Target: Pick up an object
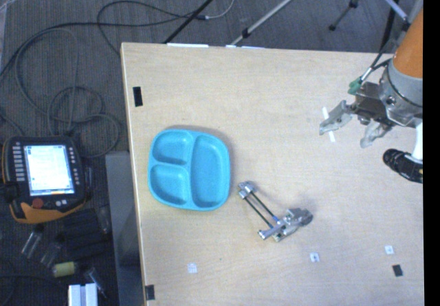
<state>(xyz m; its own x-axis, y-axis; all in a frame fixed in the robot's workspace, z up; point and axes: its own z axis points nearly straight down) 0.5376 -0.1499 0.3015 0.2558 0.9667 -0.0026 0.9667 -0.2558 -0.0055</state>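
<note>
Task obj: metal clamp-like tool (273,216), two thin rods w/ a silver head, lying flat on the bench well below-left of the gripper (351,129). Pincer spread, nothing btwn fingers. Blue divided plate (190,169) just left of the tool. Bench (275,91) light wood; dark carpet, cables, teach pendant (45,172) far left.

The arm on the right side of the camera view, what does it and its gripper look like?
The arm shows an orange band above a rounded grey wrist section. Below that sits a dark, boxy gripper body with a small green part on its side. Its two pale metallic jaws are slim with angled tips, and a small white piece shows by one of them. No markings are readable.
</note>
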